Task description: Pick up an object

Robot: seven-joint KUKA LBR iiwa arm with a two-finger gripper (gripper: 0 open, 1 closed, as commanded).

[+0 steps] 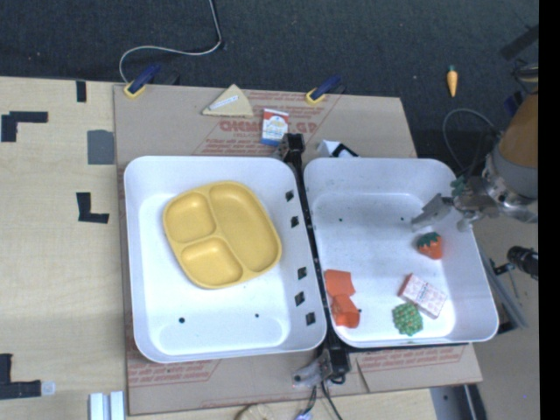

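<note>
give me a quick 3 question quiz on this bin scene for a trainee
1. True or false: the yellow divided plate lies in the left bin.
2. Multiple choice: which item in the right bin lies closest to the hand? A) green bumpy ball B) small orange and green toy C) orange block
3. Fill in: the plate has ___ compartments.

Key
1. True.
2. B; the toy sits just below the hand, while the ball and the block lie lower, toward the bin's near edge.
3. Three.
</note>
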